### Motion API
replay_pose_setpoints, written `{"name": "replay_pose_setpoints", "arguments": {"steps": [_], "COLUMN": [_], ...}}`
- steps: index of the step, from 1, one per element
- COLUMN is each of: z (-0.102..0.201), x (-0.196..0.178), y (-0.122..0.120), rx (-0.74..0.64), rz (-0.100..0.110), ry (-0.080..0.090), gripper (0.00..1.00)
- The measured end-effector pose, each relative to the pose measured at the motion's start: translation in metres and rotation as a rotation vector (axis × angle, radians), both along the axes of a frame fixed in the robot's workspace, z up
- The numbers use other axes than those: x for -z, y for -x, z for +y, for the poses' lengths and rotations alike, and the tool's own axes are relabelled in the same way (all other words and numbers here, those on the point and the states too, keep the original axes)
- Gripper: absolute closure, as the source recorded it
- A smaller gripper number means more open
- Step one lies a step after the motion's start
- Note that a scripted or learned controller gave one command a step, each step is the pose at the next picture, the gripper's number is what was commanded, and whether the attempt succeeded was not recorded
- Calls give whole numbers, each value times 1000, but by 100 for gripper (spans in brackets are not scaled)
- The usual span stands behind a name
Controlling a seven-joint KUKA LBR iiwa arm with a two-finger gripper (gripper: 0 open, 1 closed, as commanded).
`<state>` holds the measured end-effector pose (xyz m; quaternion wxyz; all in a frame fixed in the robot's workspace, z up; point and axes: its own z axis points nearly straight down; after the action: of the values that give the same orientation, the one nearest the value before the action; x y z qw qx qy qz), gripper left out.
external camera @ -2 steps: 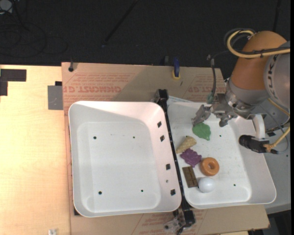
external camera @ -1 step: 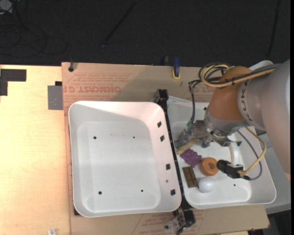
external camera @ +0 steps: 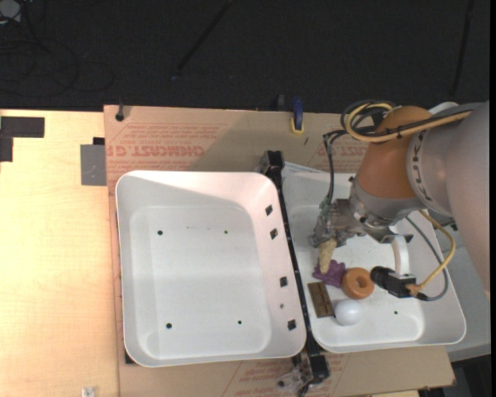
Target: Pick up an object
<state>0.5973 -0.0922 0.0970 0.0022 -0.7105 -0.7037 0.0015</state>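
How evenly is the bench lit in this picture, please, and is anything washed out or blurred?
In the camera view, the left bin is bright, nearly washed out, with a soft shadow across its upper-left corner; the right bin lies dimmer under the arm; the tool looks blurred; the background above the bench is almost black.

1. Arm (external camera: 467,172) was pale grey, wide and smooth, with a rounded casing.
2. Orange band (external camera: 390,162) above the wrist was glossy and dome-shaped, with a bright highlight on top.
3. Dark lettering (external camera: 415,170) ran along the grey casing beside the band; too blurred to read.
4. Yellow cable (external camera: 365,116) was coiled with thin black wires by the band's top.
5. Gripper (external camera: 326,238) was dull grey metal, small, with its details blurred.
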Motion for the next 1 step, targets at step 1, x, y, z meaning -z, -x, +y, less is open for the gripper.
{"name": "replay_pose_setpoints", "arguments": {"steps": [1], "z": [81], "x": [-139], "y": [24], "rx": [-18], "rz": [-15], "ry": [-3], "gripper": [100]}}
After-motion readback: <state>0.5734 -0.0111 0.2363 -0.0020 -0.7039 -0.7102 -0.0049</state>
